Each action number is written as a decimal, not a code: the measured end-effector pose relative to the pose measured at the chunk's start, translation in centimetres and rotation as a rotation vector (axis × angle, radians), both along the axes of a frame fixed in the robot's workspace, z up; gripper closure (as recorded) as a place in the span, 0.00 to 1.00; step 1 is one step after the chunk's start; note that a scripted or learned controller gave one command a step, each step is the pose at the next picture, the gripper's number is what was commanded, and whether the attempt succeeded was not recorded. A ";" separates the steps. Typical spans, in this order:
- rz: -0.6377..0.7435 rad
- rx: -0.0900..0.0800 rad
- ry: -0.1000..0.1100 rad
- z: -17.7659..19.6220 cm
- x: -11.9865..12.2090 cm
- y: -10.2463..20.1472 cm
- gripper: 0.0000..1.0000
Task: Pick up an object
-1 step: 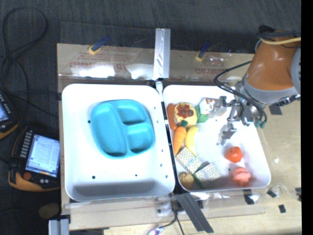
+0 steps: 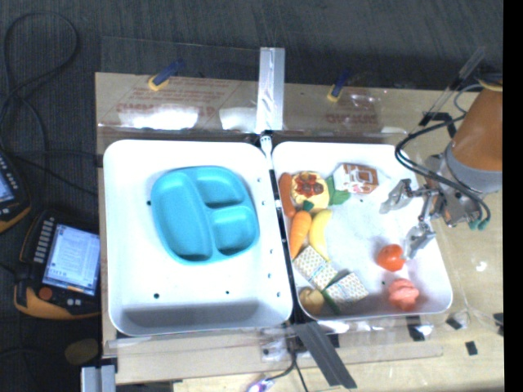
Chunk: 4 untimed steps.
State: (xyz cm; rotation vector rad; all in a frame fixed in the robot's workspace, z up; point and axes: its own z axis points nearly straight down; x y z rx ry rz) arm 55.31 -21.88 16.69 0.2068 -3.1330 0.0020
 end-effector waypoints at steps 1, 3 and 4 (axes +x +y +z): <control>-0.146 0.003 -0.001 -5.2 3.2 4.4 0.00; -0.406 0.003 -0.012 -7.4 6.1 -0.1 0.00; -0.440 0.000 0.024 -7.3 8.9 -0.5 0.00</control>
